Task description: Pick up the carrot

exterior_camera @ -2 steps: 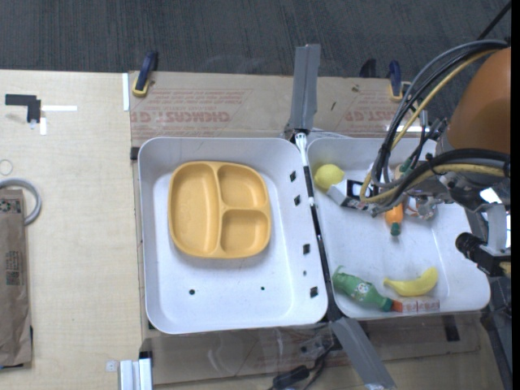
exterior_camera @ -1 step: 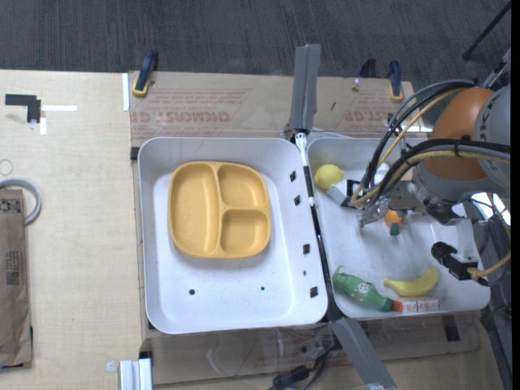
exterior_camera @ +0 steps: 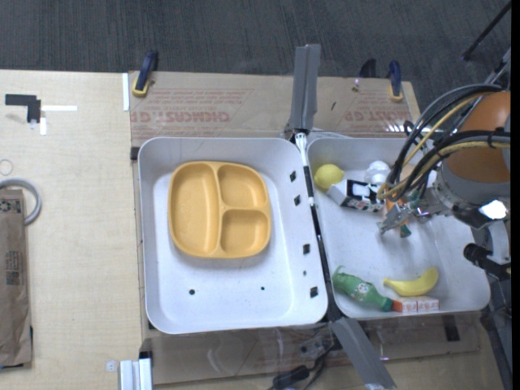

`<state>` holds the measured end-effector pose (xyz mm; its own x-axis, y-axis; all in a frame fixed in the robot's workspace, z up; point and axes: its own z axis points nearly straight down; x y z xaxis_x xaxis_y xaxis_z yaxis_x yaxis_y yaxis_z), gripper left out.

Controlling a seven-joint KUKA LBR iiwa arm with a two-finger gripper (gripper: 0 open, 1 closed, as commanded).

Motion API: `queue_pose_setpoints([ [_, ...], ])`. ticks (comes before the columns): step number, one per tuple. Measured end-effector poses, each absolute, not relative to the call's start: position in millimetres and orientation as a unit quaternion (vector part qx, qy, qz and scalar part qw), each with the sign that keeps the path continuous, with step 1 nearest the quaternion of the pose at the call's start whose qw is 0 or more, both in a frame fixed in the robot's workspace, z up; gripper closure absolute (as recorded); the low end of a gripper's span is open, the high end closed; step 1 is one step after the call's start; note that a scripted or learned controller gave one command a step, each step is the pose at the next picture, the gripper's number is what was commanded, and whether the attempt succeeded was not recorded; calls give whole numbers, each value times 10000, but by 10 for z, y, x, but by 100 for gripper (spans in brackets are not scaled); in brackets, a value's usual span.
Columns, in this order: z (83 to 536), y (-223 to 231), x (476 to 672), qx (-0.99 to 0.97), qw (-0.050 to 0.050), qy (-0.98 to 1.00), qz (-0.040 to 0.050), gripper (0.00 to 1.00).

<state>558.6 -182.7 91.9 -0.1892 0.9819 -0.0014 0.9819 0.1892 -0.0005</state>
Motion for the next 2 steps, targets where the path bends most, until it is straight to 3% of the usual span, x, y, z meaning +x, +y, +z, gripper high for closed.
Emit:
queue_pose_setpoints([
  [1, 1011, -1839, 5588, 6379, 10, 7702, -6, 100],
  [2, 2157, -1528, 5584, 5997, 5, 8002, -7, 100],
])
